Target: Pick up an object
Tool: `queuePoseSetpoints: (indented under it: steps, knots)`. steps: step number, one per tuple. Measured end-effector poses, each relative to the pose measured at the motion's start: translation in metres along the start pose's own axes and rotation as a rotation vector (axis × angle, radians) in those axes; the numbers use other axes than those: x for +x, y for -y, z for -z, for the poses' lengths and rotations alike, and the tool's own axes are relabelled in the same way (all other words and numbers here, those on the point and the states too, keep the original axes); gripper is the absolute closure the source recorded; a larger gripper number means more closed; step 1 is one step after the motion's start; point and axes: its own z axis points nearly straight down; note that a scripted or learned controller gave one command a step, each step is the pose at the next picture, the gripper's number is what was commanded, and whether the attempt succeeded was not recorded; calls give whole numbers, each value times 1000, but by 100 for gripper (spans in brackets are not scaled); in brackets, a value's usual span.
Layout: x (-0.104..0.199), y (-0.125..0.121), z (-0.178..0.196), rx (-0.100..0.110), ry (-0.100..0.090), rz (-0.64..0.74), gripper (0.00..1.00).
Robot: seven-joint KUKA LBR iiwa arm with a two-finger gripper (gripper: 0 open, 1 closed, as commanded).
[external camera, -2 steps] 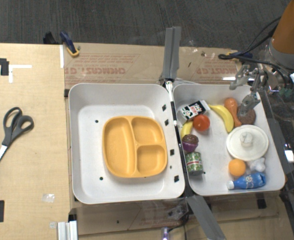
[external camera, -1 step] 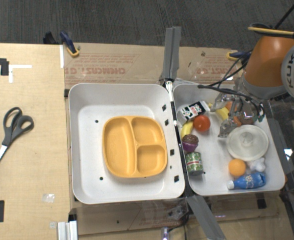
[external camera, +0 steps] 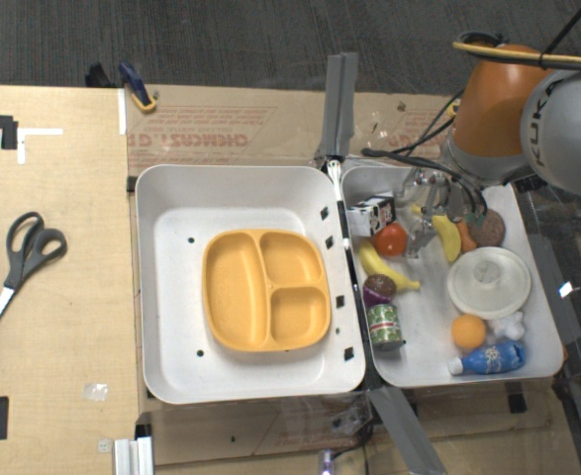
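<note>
Nearest the camera, at the near edge of the right bin [external camera: 409, 369], lie a blue bottle [external camera: 490, 359] and an orange [external camera: 468, 332], with a green can [external camera: 384, 325] left of them. My gripper [external camera: 431, 216] hangs over the far part of that bin, but cables and glare blur my fingers, so I cannot tell whether they are parted or clenched. Just beside it sit a red tomato [external camera: 391, 239], a banana [external camera: 448, 237] and a brown fruit [external camera: 487, 229] partly hidden behind my wrist. A white bowl [external camera: 487, 280] stands near right. The left bin [external camera: 161, 295] holds a yellow divided plate [external camera: 267, 290]; scissors [external camera: 18, 260] lie far left on the bench
</note>
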Motion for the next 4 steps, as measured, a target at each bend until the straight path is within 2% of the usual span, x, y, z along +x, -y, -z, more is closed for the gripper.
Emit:
queuePoseSetpoints:
  steps: [1,2,3,4]
  knots:
    - [-2,-1,12,1,8,3,100]
    - [28,-5,178,-5,1,118,100]
    - [113,16,43,-6,-4,127,100]
    - [74,1,-1,-5,0,-55,100]
